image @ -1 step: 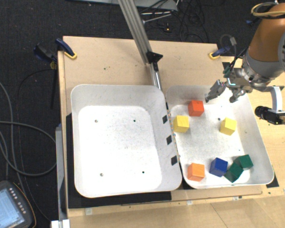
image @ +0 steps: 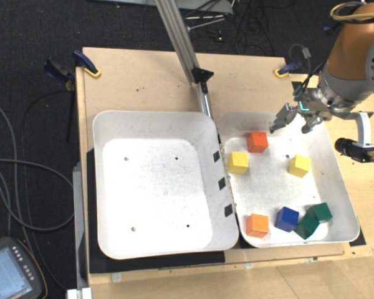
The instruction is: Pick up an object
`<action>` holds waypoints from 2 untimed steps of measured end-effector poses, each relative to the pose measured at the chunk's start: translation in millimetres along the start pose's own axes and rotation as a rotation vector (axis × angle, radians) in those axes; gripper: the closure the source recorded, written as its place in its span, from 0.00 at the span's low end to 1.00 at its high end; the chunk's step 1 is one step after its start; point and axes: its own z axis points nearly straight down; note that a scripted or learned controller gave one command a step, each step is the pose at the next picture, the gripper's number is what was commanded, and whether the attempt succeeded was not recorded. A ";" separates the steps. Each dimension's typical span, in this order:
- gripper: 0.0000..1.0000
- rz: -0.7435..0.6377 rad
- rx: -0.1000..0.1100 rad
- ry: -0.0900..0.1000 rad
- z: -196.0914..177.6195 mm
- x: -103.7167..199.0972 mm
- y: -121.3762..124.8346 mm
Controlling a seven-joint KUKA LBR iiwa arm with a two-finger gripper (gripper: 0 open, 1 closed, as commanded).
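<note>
My gripper (image: 295,122) hovers over the far part of the right bin (image: 336,178), fingers spread open with nothing between them. An orange cube (image: 257,141) lies just left of and below it. Further into the bin sit a yellow cube (image: 238,162) near the left wall and a second yellow cube (image: 299,165) toward the right. Along the near edge lie another orange cube (image: 257,224), a blue cube (image: 287,218) and two green cubes (image: 322,212) (image: 308,225) touching each other.
The left bin (image: 106,167) lies beside the right one, with black clips on the shared wall. A slanted metal pole (image: 177,33) crosses the back of the bench. Clamps (image: 87,64) (image: 285,71) grip the bench's far corners.
</note>
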 end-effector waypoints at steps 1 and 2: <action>0.00 0.000 0.004 0.001 52.8 10.0 3.4; 0.00 0.003 0.004 0.001 99.1 5.2 7.4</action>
